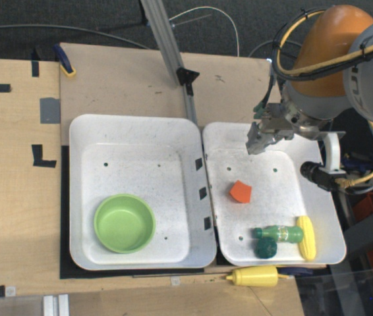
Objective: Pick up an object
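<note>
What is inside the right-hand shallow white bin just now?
In the right white bin: an orange block, a green bottle, a dark green piece and a yellow banana-shaped toy. The gripper covers its far edge.

This looks like a robotics lab. A plywood counter marked with black tape pieces carries two shallow white bins side by side, an aluminium pole stands clamped at the back edge, loose cables trail over dark carpet, and an industrial arm reaches in.
</note>
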You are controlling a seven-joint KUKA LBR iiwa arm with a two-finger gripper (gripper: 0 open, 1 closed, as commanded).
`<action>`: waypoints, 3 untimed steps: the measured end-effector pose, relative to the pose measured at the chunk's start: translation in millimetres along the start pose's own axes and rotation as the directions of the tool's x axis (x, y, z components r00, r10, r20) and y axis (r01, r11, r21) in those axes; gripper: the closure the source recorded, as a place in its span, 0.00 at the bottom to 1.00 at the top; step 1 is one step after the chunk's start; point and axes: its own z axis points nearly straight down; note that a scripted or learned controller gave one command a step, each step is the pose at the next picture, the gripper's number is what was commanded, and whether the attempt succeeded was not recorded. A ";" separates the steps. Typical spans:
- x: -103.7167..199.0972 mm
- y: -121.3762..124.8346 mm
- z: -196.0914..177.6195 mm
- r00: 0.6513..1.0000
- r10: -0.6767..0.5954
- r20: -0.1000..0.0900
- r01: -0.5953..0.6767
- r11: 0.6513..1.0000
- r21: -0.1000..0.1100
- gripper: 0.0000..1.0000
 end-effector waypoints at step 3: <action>149.9 -34.3 33.4 1.000 -0.001 0.000 0.001 1.000 0.002 1.00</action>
